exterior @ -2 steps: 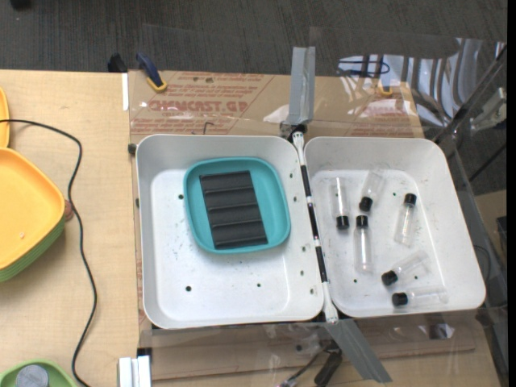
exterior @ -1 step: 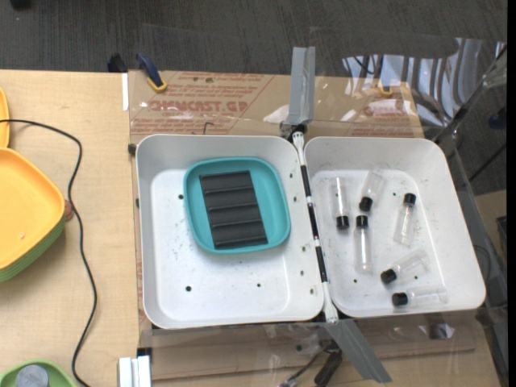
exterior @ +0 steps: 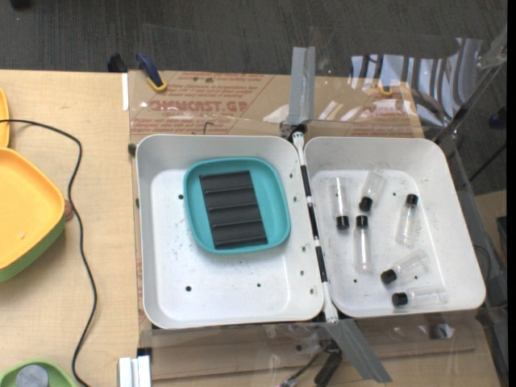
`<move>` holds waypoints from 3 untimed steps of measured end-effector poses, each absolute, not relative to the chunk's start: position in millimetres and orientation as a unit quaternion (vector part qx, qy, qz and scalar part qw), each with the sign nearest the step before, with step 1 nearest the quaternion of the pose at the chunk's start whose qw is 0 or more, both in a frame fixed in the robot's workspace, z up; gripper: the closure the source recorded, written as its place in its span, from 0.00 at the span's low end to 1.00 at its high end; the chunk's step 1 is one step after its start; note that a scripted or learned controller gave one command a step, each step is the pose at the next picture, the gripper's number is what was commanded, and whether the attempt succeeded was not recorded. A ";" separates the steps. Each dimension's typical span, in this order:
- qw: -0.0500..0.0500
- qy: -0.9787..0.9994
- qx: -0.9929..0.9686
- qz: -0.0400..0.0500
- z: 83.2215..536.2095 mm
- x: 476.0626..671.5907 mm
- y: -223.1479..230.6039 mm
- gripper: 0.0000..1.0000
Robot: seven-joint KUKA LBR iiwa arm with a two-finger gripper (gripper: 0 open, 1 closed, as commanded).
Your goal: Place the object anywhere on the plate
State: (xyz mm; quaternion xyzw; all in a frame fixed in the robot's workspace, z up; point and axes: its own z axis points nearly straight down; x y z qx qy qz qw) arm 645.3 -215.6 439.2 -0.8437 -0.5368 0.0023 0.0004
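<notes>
A teal square plate (exterior: 276, 207) lies in the left bin (exterior: 161, 240), toward its upper middle. A dark ridged pad (exterior: 233, 209) rests on the plate. In the right bin (exterior: 451, 216) several clear vials with black caps lie scattered: one (exterior: 340, 202) at the left, one (exterior: 371, 190) near the top, one (exterior: 408, 217) to the right, one (exterior: 363, 240) in the middle, and two (exterior: 405, 268) (exterior: 419, 297) near the front.
Yellow dishes (exterior: 24, 216) stack at the far left of the wooden bench, with a black cable (exterior: 81, 240) running past them. A cardboard sheet (exterior: 210, 103) lies behind the bins. A grey post (exterior: 302, 87) stands at the seam between the bins.
</notes>
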 end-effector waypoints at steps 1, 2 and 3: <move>0.000 -0.482 -0.876 0.002 439.6 654.8 -212.8 0.00; 0.000 -0.418 -0.908 0.001 440.8 659.2 -213.2 0.00; 0.001 -0.359 -0.933 0.003 439.1 644.6 -211.4 0.00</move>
